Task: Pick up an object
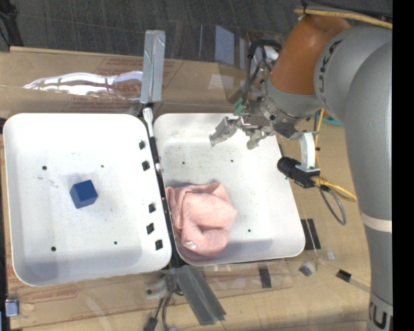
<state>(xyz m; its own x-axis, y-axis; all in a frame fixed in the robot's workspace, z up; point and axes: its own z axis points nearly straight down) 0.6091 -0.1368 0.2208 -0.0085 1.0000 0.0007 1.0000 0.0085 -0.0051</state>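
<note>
A crumpled pink cloth (201, 216) lies in the near left corner of the right bin (276, 198). A small blue cube (83, 193) sits on the floor of the left bin (27, 143). My gripper (239, 134) hangs over the far part of the right bin, above and to the right of the cloth. Its two fingers (221, 131) are spread apart with nothing between them. The arm with its orange band (303, 47) comes in from the right.
A divider wall with black clips (152, 178) separates the two bins. A black cable connector with a yellow cable (300, 173) hangs over the right bin's right rim. Cardboard (76, 81) lies behind the bins.
</note>
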